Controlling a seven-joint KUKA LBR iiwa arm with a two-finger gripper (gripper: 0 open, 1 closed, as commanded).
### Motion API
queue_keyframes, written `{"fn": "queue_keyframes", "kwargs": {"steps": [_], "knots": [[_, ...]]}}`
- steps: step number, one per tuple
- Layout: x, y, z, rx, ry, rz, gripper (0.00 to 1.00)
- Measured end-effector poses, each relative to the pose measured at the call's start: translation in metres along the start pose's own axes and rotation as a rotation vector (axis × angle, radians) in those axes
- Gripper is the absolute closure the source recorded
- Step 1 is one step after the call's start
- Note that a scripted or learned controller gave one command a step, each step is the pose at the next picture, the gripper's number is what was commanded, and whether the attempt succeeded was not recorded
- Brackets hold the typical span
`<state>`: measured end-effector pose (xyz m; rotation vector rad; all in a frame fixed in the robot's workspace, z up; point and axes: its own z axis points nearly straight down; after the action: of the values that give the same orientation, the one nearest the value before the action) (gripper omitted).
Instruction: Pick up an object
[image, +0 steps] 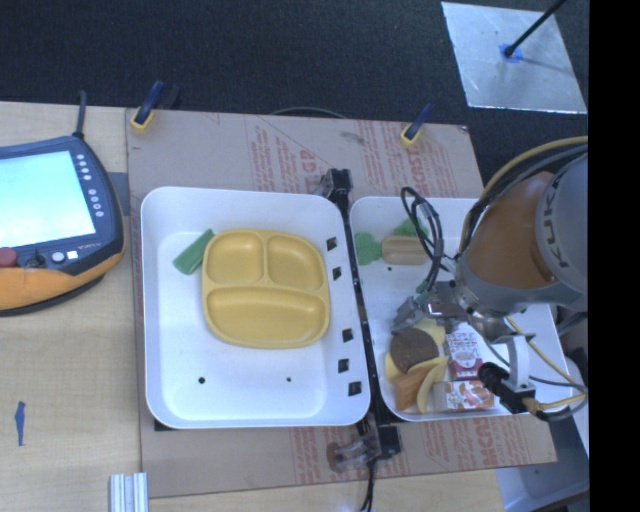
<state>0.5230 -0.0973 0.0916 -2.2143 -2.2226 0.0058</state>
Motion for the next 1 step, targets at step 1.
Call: {"fn": "queue_keyframes", "kwargs": {"steps": [1], "knots": [[0.0041,-0.0063,-0.0020,-0.016,-0.003,-0.001,0.00]]}}
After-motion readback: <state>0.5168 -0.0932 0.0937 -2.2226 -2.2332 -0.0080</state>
